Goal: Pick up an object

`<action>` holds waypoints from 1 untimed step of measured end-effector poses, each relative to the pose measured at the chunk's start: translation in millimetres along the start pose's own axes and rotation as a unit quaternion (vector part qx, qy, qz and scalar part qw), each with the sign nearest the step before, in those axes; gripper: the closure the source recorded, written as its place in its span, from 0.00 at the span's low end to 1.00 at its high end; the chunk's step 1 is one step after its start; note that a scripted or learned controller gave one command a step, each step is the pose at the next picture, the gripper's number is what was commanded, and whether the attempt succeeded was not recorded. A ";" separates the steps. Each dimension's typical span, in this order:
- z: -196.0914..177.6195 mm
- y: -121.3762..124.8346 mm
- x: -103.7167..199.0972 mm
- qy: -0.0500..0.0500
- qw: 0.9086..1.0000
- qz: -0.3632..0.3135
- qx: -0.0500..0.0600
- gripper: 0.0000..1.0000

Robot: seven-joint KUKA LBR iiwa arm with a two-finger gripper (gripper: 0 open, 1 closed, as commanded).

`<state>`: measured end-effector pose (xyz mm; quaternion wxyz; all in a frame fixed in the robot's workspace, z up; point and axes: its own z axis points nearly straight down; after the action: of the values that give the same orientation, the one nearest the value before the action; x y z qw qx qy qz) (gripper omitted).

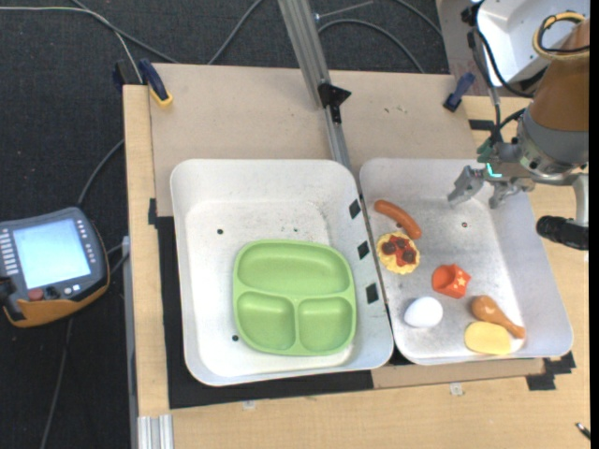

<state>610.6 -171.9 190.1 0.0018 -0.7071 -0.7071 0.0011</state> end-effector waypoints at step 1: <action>-1.6 1.0 0.0 0.000 1.000 0.000 -0.002 0.00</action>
<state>611.5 -171.9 191.6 0.0004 -0.7069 -0.7073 0.0001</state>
